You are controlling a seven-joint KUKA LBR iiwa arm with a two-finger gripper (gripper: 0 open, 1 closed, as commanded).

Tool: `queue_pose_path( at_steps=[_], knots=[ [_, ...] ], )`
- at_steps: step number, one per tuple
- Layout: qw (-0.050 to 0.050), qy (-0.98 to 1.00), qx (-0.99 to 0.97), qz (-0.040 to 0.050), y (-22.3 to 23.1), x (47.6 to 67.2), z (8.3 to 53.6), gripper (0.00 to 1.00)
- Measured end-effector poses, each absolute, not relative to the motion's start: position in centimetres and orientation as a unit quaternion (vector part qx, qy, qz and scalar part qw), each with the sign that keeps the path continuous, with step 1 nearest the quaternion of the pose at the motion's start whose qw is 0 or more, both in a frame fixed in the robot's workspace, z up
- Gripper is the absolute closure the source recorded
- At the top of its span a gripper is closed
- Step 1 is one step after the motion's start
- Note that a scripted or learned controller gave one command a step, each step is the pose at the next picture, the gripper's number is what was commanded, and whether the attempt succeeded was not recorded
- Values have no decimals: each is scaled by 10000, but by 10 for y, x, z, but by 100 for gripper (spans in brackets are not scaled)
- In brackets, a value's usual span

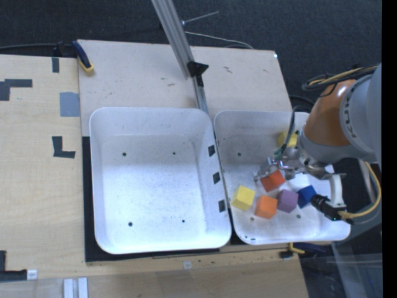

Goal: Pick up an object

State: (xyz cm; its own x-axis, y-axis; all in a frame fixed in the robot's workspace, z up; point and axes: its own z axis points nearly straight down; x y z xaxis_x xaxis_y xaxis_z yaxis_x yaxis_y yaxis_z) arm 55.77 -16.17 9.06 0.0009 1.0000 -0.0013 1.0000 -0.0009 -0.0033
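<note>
Your gripper [277, 166] sits low over the red block [272, 180] in the right bin [248, 132], apparently to grasp it; its grip state cannot be told.

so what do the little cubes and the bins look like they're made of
The cubes, such as the yellow cube, the orange cube and the purple cube, look like foam or soft plastic: matte, flat colour, no glare, slightly soft edges. Wood cannot be ruled out. The left bin and the right bin look like thin moulded white plastic: rounded corners, smooth, faintly glossy rims.
</note>
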Motion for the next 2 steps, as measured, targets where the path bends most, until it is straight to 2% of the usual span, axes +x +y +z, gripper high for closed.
queue_pose_path(
  at_steps=[1,2],
  knots=[
    [-10,-7091,-7051,-14,-121,587,133,0],
    [-16,-7068,-7074,5,-132,546,92,0]
  ],
)
